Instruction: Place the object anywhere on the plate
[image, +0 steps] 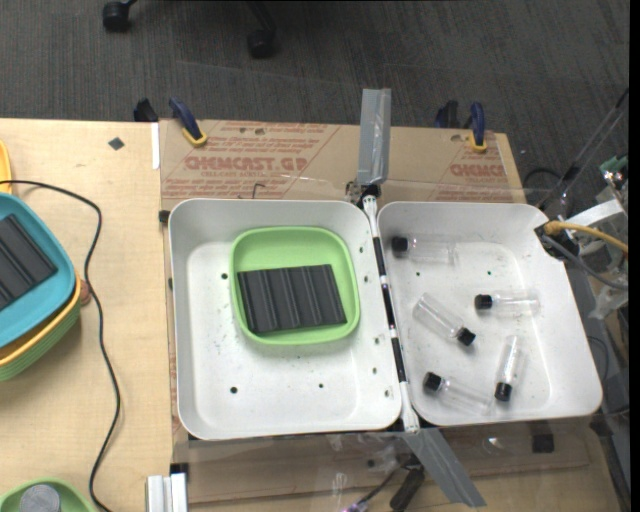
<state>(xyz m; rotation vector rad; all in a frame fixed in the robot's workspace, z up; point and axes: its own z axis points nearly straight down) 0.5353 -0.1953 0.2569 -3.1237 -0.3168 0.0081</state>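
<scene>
Desk front edge: clutter under both bins is cut off and hard to identify.
Right bin (560, 395): five clear vials (444, 322) with black caps are scattered; their glass is faint against white.
Left bin (195, 390): green plate (345, 250) carries a dark ribbed insert (292, 298).

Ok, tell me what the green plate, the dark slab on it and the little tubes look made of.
Green plate: likely plastic, matte, with soft moulded rounded corners. Dark ribbed slab lying on it: perhaps rubber or foam, dull charcoal, with parallel grooves; the look leaves it open. Tubes in the right bin: clear plastic or glass, see-through bodies with black caps.
</scene>
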